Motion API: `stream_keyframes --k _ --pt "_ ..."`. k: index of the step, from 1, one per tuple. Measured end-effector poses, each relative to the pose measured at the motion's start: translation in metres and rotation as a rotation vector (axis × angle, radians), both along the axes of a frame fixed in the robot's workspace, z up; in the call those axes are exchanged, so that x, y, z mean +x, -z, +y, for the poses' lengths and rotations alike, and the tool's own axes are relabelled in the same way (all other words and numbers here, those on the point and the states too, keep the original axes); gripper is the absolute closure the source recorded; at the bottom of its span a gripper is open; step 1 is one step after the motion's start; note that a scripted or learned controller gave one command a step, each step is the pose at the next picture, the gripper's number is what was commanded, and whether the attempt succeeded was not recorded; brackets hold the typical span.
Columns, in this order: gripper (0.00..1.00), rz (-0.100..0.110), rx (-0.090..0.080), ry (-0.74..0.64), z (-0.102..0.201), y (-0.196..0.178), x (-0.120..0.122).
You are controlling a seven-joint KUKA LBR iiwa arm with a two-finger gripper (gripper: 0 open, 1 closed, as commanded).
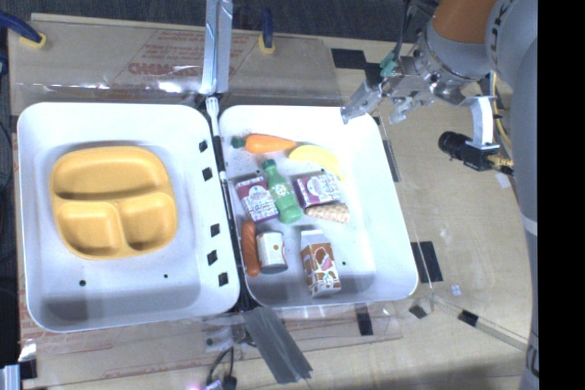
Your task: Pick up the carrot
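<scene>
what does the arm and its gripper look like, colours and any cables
The arm is smooth grey with a broad orange band above the wrist. Its gripper is a bare-metal, silvery assembly with small green parts near its base. Thin dark cables loop beside the wrist, and a white bracket with a black cylindrical part sits on the arm's side.

Bright, even overhead light; soft shadows pool inside both white bins (393, 224), image slightly soft.

You saw two bins (393, 224) of smooth white plastic, faintly glossy; yellow tray (114, 199) matt moulded plastic | carrot (270, 142) smooth, slightly shiny | bench (475, 242) pale matt wood | gripper (364, 105) bare dull metal
</scene>
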State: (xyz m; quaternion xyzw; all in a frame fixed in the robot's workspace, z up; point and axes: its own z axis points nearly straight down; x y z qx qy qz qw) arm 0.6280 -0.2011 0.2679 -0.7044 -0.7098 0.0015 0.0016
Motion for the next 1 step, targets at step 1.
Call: stream_keyframes --k 1 --pt "0.00 -0.005 -0.001 -0.096 0.0579 -0.1668 0.0133"
